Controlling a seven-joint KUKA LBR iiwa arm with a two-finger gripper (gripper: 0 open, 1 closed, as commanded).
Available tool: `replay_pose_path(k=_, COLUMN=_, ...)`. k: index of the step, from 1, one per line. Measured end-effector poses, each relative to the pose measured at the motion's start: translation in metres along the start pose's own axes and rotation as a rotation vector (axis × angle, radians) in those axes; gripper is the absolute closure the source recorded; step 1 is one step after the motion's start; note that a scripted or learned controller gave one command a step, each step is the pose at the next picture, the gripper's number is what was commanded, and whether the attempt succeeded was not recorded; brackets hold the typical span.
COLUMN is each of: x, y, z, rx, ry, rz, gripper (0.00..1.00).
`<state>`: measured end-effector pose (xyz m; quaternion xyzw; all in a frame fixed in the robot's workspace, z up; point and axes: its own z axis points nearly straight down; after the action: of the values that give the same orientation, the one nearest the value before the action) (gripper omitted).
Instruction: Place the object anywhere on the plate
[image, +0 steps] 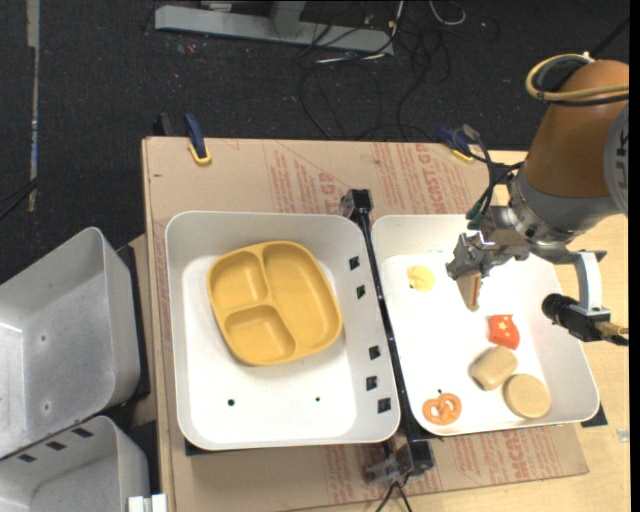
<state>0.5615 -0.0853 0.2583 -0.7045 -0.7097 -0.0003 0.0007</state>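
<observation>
A yellow plate with three compartments lies in the left bin, with nothing on it. My gripper hangs over the upper middle of the right bin. A slim orange-tan tapered piece pokes out just below the gripper and meets its lower end in this view. I cannot tell whether the piece is gripped or lying on the bin floor under the gripper. The plate is well to the gripper's left, across the divider between the bins.
The right bin also holds a small yellow piece, a red piece, a tan roll, a round biscuit and a pretzel. A grey tub stands off the bench's left side.
</observation>
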Motion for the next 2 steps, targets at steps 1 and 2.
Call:
replay_pose_path(k=1, x=0.055, y=-0.002, z=0.017, rx=0.002, ry=0.001, rz=-0.001, gripper=1.0)
replay_pose_path(k=2, x=0.117, y=-0.01, z=0.017, rx=0.002, ry=0.001, rz=-0.002, gripper=1.0)
